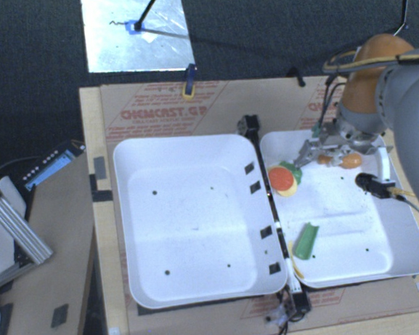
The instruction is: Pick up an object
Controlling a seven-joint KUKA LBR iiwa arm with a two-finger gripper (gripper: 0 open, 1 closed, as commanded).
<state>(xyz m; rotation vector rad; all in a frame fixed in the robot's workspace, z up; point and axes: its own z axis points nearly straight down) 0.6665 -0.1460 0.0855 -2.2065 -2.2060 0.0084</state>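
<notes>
Overhead, tool (301, 159) beside red-and-yellow object (283, 179) in right bin (398, 245)

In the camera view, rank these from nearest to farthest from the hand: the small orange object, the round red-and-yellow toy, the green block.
1. Small orange object, just right of the hand.
2. Round red-and-yellow toy, left, by the right bin's inner wall.
3. Green block, well below, near the front.

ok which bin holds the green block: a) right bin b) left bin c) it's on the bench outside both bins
a: the green block lies near the front left of the right bin, close to the divider, with the left bin on the divider's other side.
</notes>
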